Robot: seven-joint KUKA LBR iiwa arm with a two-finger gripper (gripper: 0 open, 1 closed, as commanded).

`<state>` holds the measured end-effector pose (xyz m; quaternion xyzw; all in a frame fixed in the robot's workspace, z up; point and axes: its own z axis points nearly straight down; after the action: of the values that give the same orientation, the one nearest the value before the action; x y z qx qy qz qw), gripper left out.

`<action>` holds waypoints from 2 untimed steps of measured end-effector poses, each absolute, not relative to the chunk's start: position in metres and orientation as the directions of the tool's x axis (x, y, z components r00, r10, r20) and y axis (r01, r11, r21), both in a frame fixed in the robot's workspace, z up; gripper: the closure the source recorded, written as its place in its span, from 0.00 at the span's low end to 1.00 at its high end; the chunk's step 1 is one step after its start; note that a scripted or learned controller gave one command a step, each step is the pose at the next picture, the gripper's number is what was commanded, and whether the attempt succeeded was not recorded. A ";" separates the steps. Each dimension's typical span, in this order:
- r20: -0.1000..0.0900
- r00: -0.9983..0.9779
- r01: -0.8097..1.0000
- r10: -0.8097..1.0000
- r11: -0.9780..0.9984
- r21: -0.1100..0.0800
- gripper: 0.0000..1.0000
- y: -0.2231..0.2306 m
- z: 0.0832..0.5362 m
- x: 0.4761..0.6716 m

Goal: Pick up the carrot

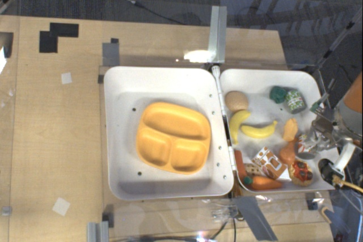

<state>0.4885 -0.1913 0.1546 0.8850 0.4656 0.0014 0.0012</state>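
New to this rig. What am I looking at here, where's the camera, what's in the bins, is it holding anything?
One fixed camera looks down at a slant on a wooden bench with two shallow white bins. The left bin holds a yellow divided tray. The right bin holds toy food: a banana, a brown roundish piece, a green item, a small printed box and the carrot near the front edge. The robot arm reaches in from the right; its gripper sits low over the bin's right side, among orange pieces. Whether it grips anything is unclear. The carrot lies apart from it.
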 end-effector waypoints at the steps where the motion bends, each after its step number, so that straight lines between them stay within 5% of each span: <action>1: 0.002 0.730 0.683 0.683 -0.730 0.000 1.00 -0.144 0.150 0.488; 2: 0.037 0.889 0.456 0.456 -0.890 0.022 1.00 -0.141 0.107 0.500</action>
<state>0.4999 -0.1414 0.1072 0.9718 0.2347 0.0207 0.0065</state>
